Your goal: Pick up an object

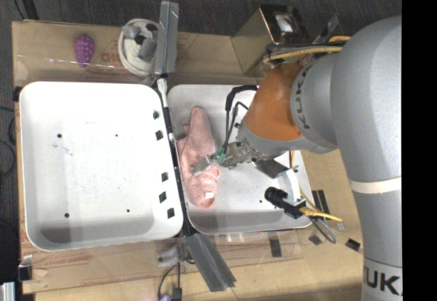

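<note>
One pink soft lump (195, 149) lies in the right bin (239, 222), tight against its left wall; the hand (218, 157) is at the lump's right edge; cannot tell whether it is clenched or released, or holding anything. Likely risks: an edge-only pinch slips off limp material; the bin wall blocks a centred grasp; the lump sags out on the lift.

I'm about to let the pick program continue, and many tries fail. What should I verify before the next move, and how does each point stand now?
1. Target present: pink soft object lies in the right bin. Ok.
2. Gripper aligned with the target: it sits at the object's right edge. Ok.
3. Object held: cannot tell.
4. Room around the target: it lies close along the bin's left wall. Probably not ok.
</note>
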`<state>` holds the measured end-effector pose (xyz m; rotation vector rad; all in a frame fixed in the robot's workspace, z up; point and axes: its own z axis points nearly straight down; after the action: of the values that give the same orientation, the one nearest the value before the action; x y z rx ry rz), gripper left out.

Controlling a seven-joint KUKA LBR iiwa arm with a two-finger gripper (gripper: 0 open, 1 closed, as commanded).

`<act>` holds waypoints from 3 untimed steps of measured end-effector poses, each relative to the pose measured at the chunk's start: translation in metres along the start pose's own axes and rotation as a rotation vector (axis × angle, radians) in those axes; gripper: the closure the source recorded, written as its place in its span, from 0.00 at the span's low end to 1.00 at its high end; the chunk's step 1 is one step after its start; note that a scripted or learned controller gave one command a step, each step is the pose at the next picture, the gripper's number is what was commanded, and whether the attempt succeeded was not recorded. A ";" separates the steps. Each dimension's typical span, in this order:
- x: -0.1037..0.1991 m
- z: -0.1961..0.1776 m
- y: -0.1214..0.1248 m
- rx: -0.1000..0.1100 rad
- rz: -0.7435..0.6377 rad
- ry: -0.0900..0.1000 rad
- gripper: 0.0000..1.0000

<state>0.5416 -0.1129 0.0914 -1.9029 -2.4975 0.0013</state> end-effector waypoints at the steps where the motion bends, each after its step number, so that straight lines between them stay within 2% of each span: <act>1: 0.000 -0.009 0.000 0.003 -0.003 0.000 1.00; 2: 0.000 -0.009 0.000 0.002 -0.003 0.000 0.00; 3: 0.019 0.001 -0.031 0.004 -0.068 0.002 0.00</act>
<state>0.5070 -0.1024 0.0902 -1.8143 -2.5576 0.0038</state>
